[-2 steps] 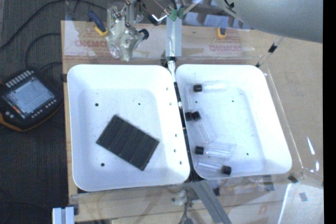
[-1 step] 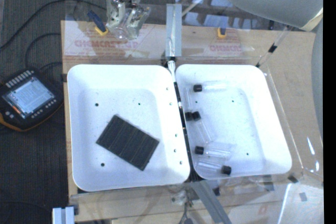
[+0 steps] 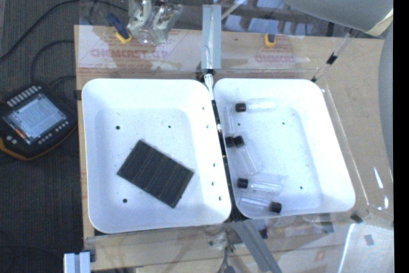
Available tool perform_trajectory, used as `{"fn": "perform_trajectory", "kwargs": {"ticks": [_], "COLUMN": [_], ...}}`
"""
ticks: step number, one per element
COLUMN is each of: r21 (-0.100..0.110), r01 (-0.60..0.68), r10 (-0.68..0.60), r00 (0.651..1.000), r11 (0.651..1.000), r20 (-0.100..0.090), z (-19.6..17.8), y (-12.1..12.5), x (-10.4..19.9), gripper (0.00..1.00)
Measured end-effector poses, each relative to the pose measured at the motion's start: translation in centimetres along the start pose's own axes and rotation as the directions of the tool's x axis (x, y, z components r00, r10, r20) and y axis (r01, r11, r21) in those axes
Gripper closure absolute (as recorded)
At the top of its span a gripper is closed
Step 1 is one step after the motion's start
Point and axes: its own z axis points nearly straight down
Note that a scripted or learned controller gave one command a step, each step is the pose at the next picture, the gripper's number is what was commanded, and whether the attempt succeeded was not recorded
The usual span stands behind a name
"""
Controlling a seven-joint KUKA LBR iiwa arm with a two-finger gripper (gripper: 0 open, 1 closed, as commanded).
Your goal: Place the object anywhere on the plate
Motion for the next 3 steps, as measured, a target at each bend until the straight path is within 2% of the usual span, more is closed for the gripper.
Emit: {"fn": "perform_trajectory", "kwargs": {"ticks": [3], "r21": [-0.007], "r01": [-0.006], "r10": [0.006], "r00": [1.0], "r11": [1.0], "r20": [0.024], "z": [-2.6], "y": [-0.2], "x": [-0.5], "gripper": [1.0]}}
